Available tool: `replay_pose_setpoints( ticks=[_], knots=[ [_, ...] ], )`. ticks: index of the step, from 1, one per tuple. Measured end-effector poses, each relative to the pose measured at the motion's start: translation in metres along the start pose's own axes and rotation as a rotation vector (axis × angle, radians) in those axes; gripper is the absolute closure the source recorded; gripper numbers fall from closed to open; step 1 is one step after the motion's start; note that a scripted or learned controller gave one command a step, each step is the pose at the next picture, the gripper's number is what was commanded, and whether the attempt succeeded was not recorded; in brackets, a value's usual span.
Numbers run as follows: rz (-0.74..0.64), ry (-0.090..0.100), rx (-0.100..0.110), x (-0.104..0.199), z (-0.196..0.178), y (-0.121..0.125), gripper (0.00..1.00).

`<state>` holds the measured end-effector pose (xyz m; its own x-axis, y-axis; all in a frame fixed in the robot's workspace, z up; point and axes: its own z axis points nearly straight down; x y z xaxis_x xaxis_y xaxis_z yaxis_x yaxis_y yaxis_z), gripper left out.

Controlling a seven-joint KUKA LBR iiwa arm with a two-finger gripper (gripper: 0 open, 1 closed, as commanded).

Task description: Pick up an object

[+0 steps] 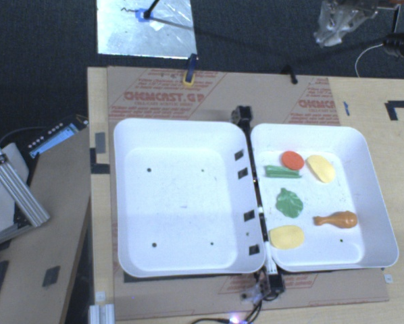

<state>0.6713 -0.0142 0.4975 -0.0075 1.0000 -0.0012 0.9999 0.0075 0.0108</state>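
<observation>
At the far left a slanted metal frame point(13, 187) leans beside a side table point(50, 208), and a black device with blue trim point(53, 137) lies near its top edge. Further back a shiny foil-like square sheet point(146, 19) lies on the dark floor. On the bench point(188, 90), a small yellow and blue clip point(189, 73) sits at the rear edge of the printed cardboard. The left white bin point(131, 147) shows four small dark dots on its floor. A row of black clips point(246, 187) runs along the seam where the two bins meet. The right white bin point(371, 181) holds six toy food pieces: one green bean-like stick point(282, 173) just below one red round piece point(292, 159), one pale yellow slice point(321, 168) beside them, one green leafy piece point(289, 203) in the middle, one yellow oval piece point(286, 236) near the front, and one orange-brown drumstick point(336, 219) to the right. These pieces lie apart, nothing covering them. The gripper point(337, 22) hangs at the upper right, well apart from the bins over the dark floor, with nothing between its parts; whether it is wide or narrow cannot be told.
</observation>
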Motion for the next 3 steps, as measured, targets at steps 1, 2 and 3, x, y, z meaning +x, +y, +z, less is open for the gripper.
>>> replay_pose_setpoints(
  ticks=[1,2,3],
  knots=[
    [0.008,0.003,0.023,0.0,0.089,-0.132,1.0],
    [-0.001,0.002,0.005,0.045,0.076,-0.077,1.0],
    [0.0,0.002,0.001,0.081,0.047,0.0,1.0]
  ],
)
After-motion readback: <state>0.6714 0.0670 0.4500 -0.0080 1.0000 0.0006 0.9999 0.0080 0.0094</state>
